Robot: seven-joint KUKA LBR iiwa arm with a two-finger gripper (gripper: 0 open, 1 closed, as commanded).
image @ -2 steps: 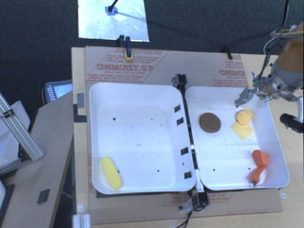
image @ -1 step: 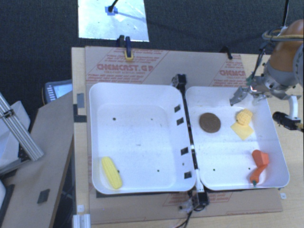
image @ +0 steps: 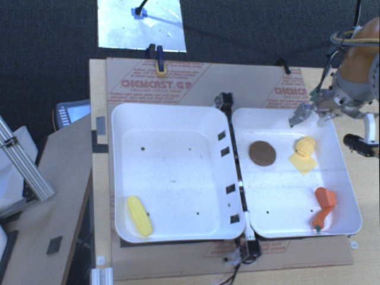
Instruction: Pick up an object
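Note:
The right bin (image: 279, 227) holds a brown round cookie (image: 262, 153), a yellow bumpy piece (image: 305, 146) resting on a pale yellow slice (image: 303, 162), and an orange carrot (image: 323, 205) near the front right corner. A yellow corn cob (image: 139, 215) lies in the front left corner of the left bin (image: 172, 114). My gripper (image: 310, 113) hangs over the back right part of the right bin, above and just behind the yellow bumpy piece. Nothing shows between its fingers.
A black hinge strip (image: 233, 162) with clips runs between the two bins. A cardboard sheet (image: 196, 82) lies under them, with a yellow clamp (image: 160, 61) at its back edge. A grey metal plate (image: 141, 16) sits behind.

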